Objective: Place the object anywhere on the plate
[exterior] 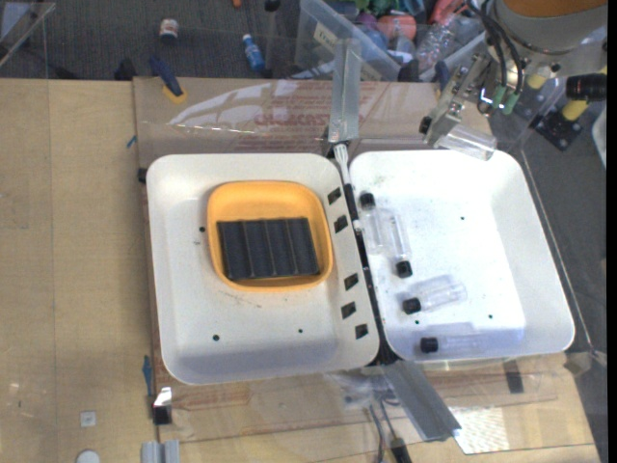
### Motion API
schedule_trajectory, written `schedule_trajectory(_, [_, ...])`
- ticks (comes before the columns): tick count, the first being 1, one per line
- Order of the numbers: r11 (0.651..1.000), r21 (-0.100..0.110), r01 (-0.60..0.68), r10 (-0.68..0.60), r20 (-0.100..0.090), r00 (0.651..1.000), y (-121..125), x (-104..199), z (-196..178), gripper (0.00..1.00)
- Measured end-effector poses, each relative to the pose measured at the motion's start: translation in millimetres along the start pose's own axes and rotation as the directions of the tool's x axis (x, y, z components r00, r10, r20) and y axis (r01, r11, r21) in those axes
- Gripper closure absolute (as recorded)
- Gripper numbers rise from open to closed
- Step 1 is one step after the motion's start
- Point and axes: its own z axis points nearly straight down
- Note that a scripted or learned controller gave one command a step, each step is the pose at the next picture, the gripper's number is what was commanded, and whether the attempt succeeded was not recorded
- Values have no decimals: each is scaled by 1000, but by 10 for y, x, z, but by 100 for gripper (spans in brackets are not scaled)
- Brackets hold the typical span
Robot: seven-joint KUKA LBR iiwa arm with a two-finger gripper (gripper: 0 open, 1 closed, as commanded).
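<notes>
An orange square plate (270,199) sits in the left bin (183,287). A black ridged rectangular object (268,249) lies flat on the plate, filling most of its middle. My gripper (445,114) hangs above the far edge of the right bin (501,249), well to the right of the plate and away from it. A pale translucent shape (468,143) shows just below the gripper; I cannot tell whether it is held.
In the right bin lie a clear tube with black caps (386,234), a clear vial (436,292) and a flat clear piece with a black cap (453,341). A divider with black clips (349,258) separates the bins. A tub of coloured items (395,8) stands behind.
</notes>
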Motion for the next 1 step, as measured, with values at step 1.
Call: schedule_trajectory(1, [986, -1, 167, -167, 1, 986, 108, 67, -166, 100])
